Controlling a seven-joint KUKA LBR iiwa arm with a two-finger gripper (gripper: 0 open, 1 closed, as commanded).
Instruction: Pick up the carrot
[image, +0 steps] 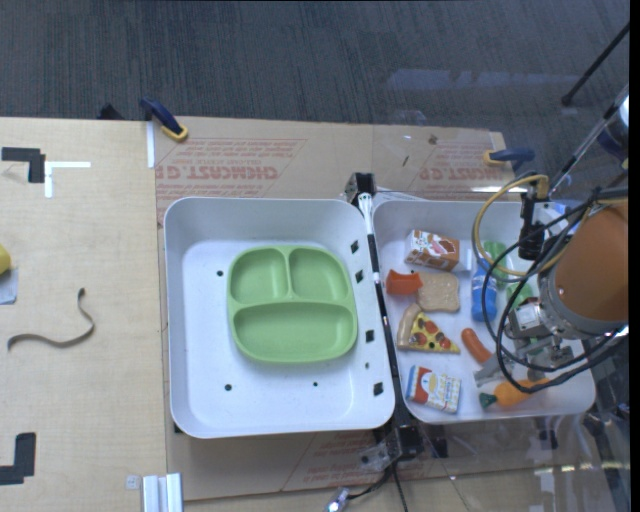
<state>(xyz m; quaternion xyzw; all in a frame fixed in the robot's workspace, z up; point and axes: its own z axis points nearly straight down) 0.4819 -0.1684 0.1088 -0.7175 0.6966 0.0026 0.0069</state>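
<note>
Hovering low in the right bin (585, 400), my gripper (520, 372) sits just above the carrot (508, 396) at the front edge; I cannot tell its state. I'd centre over the carrot's body, clear of the sausage (476, 345), before descending.

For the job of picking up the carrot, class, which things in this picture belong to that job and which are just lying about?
Belonging to the job:
carrot, at the right bin's near right corner
tool, low over the carrot
right bin

Just lying about:
green plate in the left bin
pizza slice
bread slice
two small cartons
sausage
</note>
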